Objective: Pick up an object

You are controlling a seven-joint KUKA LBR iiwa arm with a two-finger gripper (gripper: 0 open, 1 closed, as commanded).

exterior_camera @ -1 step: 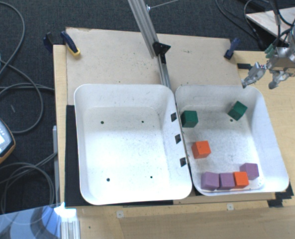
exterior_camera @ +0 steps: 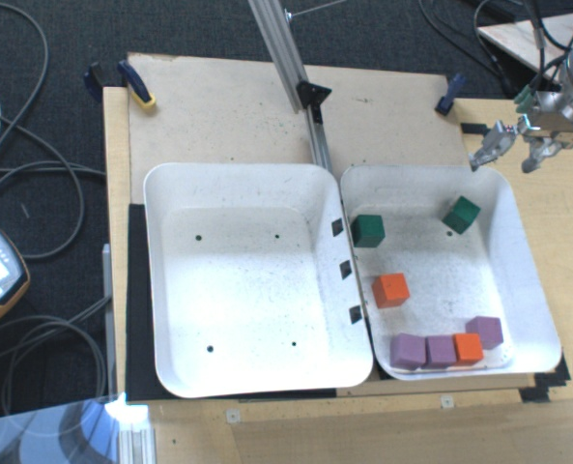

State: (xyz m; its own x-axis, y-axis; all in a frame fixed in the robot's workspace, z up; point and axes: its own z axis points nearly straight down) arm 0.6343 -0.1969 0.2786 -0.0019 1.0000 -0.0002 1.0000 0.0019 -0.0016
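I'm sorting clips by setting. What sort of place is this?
Probably a robotics lab or test bench. Two white bins sit on a board held by clamps, loose cables trail over the dark carpet, and a gripper hangs above small coloured cubes.

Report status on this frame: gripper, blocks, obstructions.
Gripper open, holding nothing, above the right white bin's far rim. Nearest: tilted green cube, loose in the bin. Nothing between them.
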